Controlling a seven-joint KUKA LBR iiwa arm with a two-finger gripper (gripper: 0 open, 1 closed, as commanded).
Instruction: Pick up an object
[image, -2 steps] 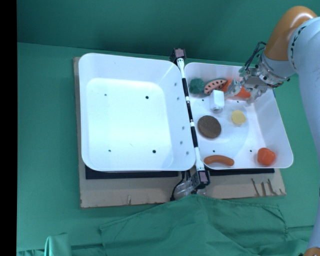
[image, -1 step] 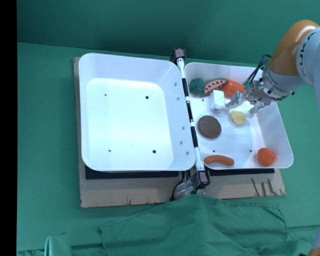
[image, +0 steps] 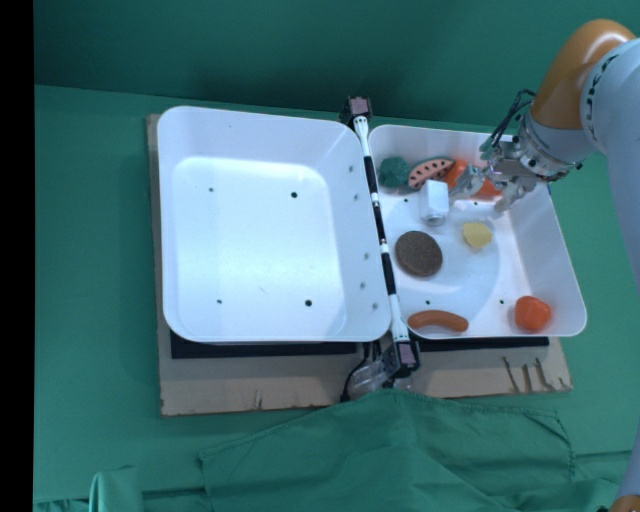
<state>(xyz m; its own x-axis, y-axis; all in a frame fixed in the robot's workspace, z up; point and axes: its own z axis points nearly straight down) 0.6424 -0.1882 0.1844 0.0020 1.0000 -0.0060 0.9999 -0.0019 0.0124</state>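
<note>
My gripper (image: 484, 192) hangs over the far part of the right bin (image: 560, 262), open, its fingers spread to either side of a small orange piece (image: 472, 180) that lies on the bin floor. Whether the fingers touch it I cannot tell. Left of that piece are a watermelon slice (image: 430, 167), a green broccoli piece (image: 393, 172) and a white can (image: 435, 200). A yellow piece (image: 477, 236) lies just nearer than the gripper. A brown round disc (image: 418, 253) sits mid-bin. A sausage (image: 437, 321) and an orange-red fruit (image: 532, 313) lie by the front wall.
The left bin (image: 180, 200) stands beside the right one, with a black-and-white rod (image: 380, 235) along the divide between them. Both rest on cardboard (image: 200, 395) over green cloth. A fold of green cloth (image: 400, 450) lies in front.
</note>
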